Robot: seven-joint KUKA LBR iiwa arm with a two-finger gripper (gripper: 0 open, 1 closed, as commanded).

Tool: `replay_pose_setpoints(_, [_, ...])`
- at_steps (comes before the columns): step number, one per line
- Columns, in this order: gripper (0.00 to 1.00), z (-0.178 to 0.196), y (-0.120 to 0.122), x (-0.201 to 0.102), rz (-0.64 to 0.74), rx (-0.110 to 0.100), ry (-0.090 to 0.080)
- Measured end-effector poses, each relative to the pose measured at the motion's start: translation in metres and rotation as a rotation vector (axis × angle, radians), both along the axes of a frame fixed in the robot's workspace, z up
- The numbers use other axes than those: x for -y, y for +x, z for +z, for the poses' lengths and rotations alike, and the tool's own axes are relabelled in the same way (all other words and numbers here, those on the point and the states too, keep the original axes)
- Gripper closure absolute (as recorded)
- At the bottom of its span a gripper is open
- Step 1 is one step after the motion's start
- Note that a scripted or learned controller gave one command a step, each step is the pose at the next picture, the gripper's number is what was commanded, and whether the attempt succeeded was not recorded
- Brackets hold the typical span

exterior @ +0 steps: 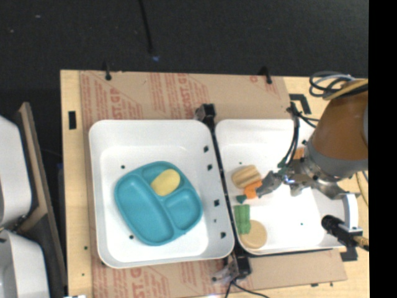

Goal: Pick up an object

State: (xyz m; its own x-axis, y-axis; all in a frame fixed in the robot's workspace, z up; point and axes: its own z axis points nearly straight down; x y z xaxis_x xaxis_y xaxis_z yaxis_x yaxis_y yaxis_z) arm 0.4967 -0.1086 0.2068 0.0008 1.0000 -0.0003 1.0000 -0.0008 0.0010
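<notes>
Over right bin (273, 135) | fingers (271, 185) beside orange piece (250, 192) and bun (246, 176)

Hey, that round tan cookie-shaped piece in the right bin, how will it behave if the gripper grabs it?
The round tan piece lies flat, so it probably won't roll. It touches the green block and the bin wall, likely crowding the fingers.

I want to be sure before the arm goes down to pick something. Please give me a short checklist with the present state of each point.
1. Gripper over right bin: ok.
2. Object near it: orange piece beside tan bun: ok.
3. Finger opening: cannot tell.
4. Anything already held: cannot tell.
5. Target apart from neighbours: not ok, bun and orange piece touch.
6. Green block and round tan disc out of the path: ok.
</notes>
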Motion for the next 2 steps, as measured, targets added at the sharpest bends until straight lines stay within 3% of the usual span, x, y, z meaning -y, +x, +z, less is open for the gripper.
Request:
replay_pose_setpoints(1, [0.00, -0.096, 0.066, -0.011, 0.002, -0.004, -0.001])
replay_pose_setpoints(2, [0.00, -0.032, 0.015, -0.006, 0.087, 0.004, -0.001])
